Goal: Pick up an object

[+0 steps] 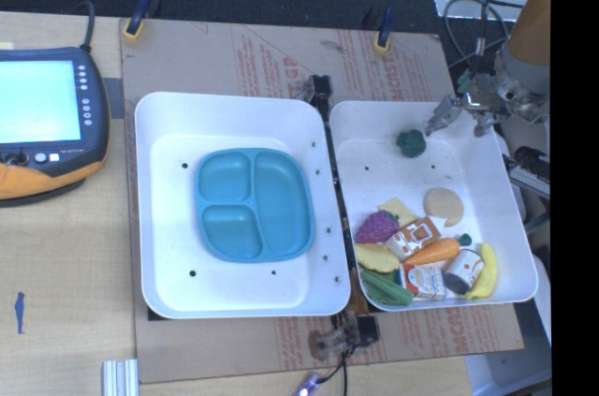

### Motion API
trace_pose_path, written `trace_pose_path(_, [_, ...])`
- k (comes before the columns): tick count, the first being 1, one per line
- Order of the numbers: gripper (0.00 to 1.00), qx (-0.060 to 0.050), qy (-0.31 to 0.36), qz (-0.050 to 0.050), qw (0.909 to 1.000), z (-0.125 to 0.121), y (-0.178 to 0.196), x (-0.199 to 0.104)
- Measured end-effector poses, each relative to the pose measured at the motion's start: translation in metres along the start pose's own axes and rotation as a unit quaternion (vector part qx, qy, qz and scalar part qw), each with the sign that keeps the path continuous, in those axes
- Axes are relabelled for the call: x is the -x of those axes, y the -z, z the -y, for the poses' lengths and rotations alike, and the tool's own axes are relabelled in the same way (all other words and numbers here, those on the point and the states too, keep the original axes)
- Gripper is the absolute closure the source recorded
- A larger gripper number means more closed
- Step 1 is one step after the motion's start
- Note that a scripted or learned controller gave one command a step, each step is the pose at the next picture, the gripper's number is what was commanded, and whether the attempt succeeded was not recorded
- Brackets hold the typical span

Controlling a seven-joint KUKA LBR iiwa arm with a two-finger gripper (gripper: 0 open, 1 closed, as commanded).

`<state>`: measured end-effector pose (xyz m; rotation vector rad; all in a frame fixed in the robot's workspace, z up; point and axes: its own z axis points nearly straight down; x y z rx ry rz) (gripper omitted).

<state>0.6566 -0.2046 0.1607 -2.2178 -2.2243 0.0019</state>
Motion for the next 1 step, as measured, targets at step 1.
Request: trace_pose_path(1, [0.0, 0.002, 0.002, -0.001, 1.0, -0.003, -0.0481, -0.0115])
